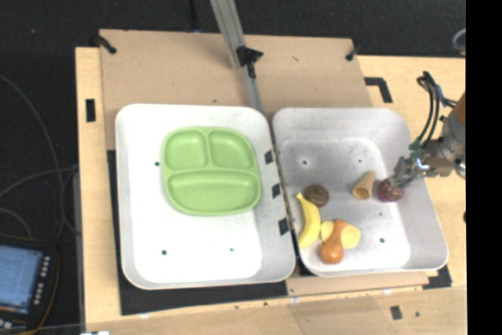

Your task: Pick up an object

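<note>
Pincer (394,186): low at the right bin (392,129), against the purple fruit (387,190); grasping or released, I cannot tell.
Reason: probably it attempts this fruit.

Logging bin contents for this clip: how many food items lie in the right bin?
6: a banana by the left wall, a brown round piece, a tan cone, a purple piece at the gripper, a yellow piece, an orange pear-shaped piece. More may be hidden.
</note>
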Action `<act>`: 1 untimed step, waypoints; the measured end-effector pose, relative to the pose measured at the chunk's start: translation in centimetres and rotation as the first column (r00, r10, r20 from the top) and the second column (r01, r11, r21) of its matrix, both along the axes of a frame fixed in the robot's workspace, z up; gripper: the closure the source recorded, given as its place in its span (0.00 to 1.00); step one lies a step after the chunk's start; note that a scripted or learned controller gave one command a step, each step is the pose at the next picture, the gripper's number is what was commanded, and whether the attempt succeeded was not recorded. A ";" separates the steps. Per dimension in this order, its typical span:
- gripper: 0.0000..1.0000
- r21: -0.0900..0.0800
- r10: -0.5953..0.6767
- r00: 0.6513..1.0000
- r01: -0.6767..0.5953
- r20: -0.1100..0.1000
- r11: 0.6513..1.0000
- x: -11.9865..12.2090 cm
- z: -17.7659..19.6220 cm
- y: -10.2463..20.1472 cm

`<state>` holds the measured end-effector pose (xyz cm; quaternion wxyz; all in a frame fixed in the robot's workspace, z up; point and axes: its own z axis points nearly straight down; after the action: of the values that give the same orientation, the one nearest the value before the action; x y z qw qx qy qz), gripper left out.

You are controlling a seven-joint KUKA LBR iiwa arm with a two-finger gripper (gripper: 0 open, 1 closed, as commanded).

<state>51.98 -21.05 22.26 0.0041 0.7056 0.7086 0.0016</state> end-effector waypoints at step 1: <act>1.00 0.001 0.001 1.000 -0.001 -0.005 1.000 0.1 -0.2 -0.1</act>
<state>52.08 -21.15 22.06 0.0020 0.7052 0.7090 0.0002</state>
